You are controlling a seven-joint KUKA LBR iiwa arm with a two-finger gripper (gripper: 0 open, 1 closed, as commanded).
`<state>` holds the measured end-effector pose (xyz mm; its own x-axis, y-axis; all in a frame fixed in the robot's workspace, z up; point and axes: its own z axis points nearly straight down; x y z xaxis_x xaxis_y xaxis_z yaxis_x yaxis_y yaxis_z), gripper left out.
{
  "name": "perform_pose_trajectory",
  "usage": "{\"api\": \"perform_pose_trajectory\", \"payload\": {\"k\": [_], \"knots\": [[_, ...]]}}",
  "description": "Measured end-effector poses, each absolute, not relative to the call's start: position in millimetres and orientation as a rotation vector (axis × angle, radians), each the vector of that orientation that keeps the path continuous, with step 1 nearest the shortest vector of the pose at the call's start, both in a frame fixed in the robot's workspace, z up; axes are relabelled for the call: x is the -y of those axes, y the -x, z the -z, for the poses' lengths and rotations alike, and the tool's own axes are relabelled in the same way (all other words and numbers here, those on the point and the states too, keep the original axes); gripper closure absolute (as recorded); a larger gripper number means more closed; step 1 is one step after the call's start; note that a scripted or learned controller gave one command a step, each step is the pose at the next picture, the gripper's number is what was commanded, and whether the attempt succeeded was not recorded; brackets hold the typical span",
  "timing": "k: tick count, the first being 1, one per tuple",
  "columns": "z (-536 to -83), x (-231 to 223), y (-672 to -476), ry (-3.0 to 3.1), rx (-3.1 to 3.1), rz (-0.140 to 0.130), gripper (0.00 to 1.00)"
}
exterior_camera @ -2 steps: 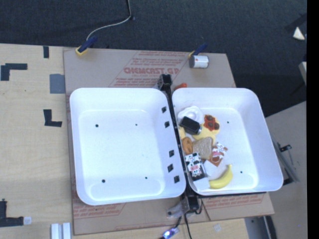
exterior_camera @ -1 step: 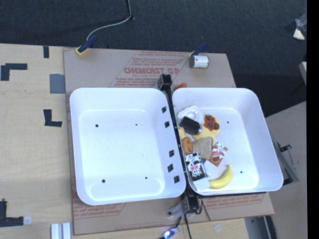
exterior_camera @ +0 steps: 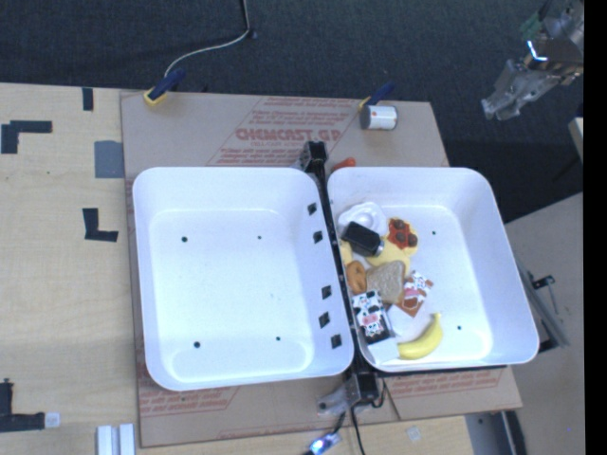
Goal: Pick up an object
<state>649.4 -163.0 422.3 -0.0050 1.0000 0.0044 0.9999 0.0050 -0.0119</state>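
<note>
Pincer (exterior_camera: pixel 505 100) high, top-right corner — outside bins

Desk (exterior_camera: pixel 57 254): light wood top; brown cardboard sheet (exterior_camera: pixel 275 131) laid on it, bearing left white bin (exterior_camera: pixel 152 282) and right white bin (exterior_camera: pixel 498 254), touching side by side.

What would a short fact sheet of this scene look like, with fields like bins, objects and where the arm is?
bins: left bin and right bin, side by side
objects: a small pile in the right bin, against its left wall
banana: nearest the front of the pile
toast slice: mid-pile
black item: near the back
gripper: raised, beyond the right bin's far right corner
</note>
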Motion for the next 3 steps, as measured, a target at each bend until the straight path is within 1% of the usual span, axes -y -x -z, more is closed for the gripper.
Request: {"api": "perform_pose_trajectory", "payload": {"k": [1, 2, 3], "knots": [[-542.2, 185.5, -668.5, 2.228, 2.232, 0.009, 1.00], [-458.8, 226.0, -667.9, 2.221, 2.215, -0.009, 1.00], [-538.4, 222.6, -668.5, 2.223, 2.229, 0.003, 1.00]]}}
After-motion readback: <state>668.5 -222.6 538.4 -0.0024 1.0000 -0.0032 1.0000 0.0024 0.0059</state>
